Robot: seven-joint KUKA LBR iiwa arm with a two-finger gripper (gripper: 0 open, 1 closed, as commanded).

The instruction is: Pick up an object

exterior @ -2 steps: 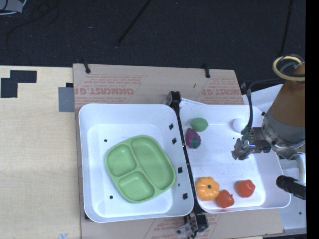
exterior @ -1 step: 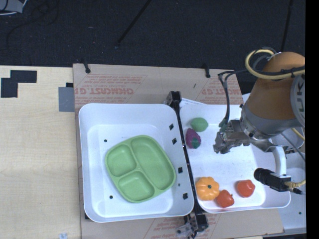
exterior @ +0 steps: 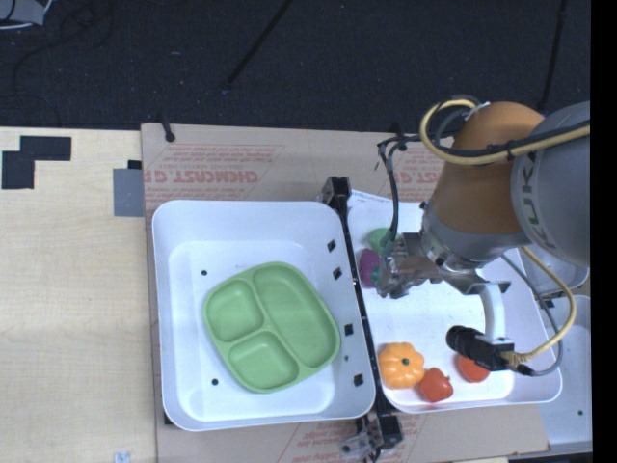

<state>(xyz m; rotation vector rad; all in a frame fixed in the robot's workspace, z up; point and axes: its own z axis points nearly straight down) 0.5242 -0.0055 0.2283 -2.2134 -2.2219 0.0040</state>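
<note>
Nearest the camera, on the near side of the gripper (exterior: 383, 282): an orange toy pumpkin (exterior: 400, 363), with a small red piece (exterior: 436, 385) touching its right flank and a second red piece (exterior: 470, 368) a little further right, partly under a black fitting on the arm. All three close against the near rim of the right bin (exterior: 540, 394), so little room there for a straight descent.

Level with the gripper: low over the bin floor, hard by the left wall. Cannot tell whether the jaws stand apart or together; hidden under the wrist.

Just beyond the gripper and slightly left: a purple piece (exterior: 368, 263), seemingly the likeliest thing to pick, touching or nearly touching the tool. Behind that, a green piece (exterior: 380, 240), close beside the purple one.

To do the step well, probably:
- centre over the purple piece alone, not straddling the green neighbour
- close across its narrow side, away from the wall
- lift straight up before any sideways travel

Left of the gripper, past the twin rims: the left bin (exterior: 164, 258) with a green divided plate (exterior: 272, 326). Right of the gripper: bare white floor, the best open room for a retreat.
</note>
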